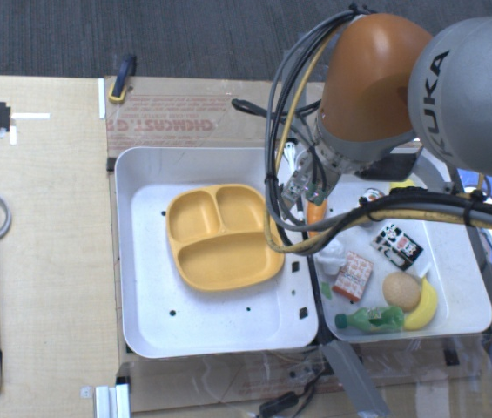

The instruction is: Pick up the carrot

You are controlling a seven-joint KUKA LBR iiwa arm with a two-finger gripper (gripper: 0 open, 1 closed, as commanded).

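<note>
Beneath the gripper (305,184) (cables crowd it) sits the carrot (316,211).

Dark carpet (141,16), pale wooden bench (37,233)

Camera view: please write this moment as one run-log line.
tool above carrot | carrot in right bin | yellow plate in left bin

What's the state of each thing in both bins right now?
yellow divided plate: flat in the left bin, upright.
carrot: at the right bin's left edge, partly hidden under the gripper; grasp unclear.
banana: lying in the right bin, against the round brown item.
green item: lying along the near wall.
red-and-white packet: lying flat.
black-and-white item: lying flat.
</note>
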